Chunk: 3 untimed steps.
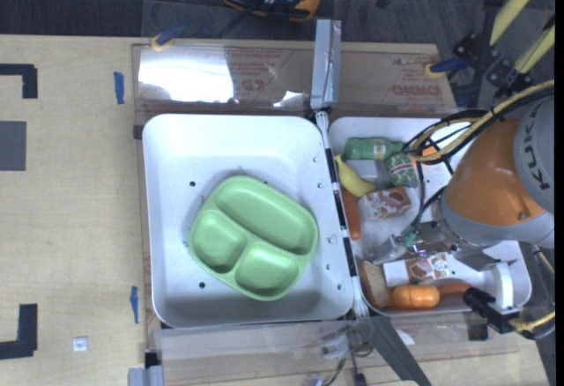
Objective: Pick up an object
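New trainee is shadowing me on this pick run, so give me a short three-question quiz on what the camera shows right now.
1. True or false: the green divided plate lies in the left bin.
2. Which bin does the arm hang over? A) left bin B) right bin C) neither
3. Fill in: the yellow banana lies near the right bin's ____ wall, just below the green bottle.

Key
1. True; it has three compartments and sits alone there.
2. B; the arm covers much of the right bin, above the orange carrot-like item at its near edge.
3. Left, the wall shared with the other bin.
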### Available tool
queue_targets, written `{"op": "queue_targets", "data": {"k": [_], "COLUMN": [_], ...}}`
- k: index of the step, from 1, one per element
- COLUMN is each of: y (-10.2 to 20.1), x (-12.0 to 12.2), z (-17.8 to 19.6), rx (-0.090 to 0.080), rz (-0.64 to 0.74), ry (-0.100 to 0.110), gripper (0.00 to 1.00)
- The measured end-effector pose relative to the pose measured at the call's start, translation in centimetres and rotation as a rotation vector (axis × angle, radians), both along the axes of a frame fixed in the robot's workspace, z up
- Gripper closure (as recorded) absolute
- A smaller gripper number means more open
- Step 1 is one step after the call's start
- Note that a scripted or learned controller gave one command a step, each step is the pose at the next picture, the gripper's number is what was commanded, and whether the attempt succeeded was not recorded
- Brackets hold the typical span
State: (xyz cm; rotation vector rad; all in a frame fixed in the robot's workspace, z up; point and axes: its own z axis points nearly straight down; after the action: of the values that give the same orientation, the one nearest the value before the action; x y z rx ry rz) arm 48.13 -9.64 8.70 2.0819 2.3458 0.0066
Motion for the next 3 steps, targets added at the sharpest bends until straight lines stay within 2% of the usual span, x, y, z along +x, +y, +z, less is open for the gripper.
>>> {"op": "queue_targets", "data": {"k": [1,2,3], "y": [0.0,5.3,13.0], "x": [0.1,-0.2,2.8], "z": [1.0,12.5,18.0], "rx": [-0.002,0.000,-0.001], "rz": [-0.002,0.098,0.107], "ry": [-0.004,0.007,0.007], "gripper": [1.00,1.00,1.00]}}
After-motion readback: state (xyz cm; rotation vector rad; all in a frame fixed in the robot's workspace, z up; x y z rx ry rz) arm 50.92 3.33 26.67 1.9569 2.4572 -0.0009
